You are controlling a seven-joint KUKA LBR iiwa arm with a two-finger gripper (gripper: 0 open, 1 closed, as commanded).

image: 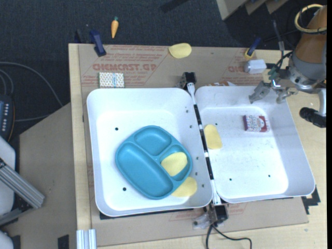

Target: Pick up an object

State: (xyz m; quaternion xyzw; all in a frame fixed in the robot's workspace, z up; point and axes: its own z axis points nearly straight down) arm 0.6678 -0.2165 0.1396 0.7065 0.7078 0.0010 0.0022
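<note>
**Gripper poised over far rim of right bin**

Gripper sits at the upper right of the frame, its two thin metal fingers splayed apart and holding nothing, their tips above the top edge of the right bin. The grey wrist and orange band rise behind it.

Just below and left of the fingers, in the upper part of the right bin, a small red-and-white packet lies flat. It is roughly rectangular and printed, with its long axis running left to right across the frame. A pale yellow, soft-looking oval piece lies against that bin's left wall, long axis running top to bottom.

In the left bin a blue plastic divided plate with rounded corners lies diagonally, its long axis running upper right to lower left. One yellow piece rests in its right compartment; another lies just beside the plate's lower right edge, on the bin floor.

Both bins are smooth, glossy white, and sit on a cardboard sheet.
</note>
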